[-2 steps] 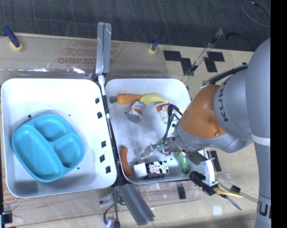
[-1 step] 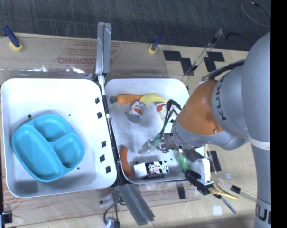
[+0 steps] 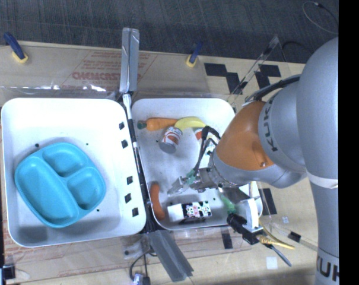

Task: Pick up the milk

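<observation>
Approach over the milk, nothing lifted yet.

Camera view: the milk (image 3: 190,211) lies on its side along the near wall of the right bin (image 3: 145,159), beside a reddish-orange item at the near left corner. The gripper (image 3: 188,183) hangs just above it, under the orange-banded arm (image 3: 268,147); whether the jaws are apart or together I cannot tell. Judged, the next move calls for a short descent squarely across the carton's narrow width. The arm hides the bin's right side, and a small can, a carrot and a banana lie by the far wall. A blue tray sits in the left bin.
</observation>
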Controlling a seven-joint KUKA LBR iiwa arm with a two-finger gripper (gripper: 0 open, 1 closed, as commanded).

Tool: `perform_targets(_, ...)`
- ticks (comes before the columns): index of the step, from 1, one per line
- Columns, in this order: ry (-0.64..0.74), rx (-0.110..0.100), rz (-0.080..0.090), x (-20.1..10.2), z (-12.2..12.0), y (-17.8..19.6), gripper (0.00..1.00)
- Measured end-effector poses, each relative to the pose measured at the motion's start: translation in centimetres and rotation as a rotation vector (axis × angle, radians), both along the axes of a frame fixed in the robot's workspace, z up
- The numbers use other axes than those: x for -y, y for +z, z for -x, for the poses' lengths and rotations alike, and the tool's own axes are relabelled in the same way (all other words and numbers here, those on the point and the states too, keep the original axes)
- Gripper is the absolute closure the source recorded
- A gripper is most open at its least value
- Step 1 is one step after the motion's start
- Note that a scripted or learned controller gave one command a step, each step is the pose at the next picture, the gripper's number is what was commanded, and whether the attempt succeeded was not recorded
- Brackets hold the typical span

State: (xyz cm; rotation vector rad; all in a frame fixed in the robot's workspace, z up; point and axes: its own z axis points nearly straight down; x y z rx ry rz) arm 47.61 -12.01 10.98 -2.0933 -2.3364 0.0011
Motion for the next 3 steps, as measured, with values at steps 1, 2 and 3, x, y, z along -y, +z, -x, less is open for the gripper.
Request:
perform_targets(1, 0.003, 0.002, 0.001, 6.79, 0.0, 2.33, 0.0)
perform_targets(2, 0.008, 0.0, 0.001, 6.73, -0.02, 3.28, 1.0)
perform_targets(3, 0.008, 0.0, 0.001, 6.73, -0.02, 3.28, 0.0)
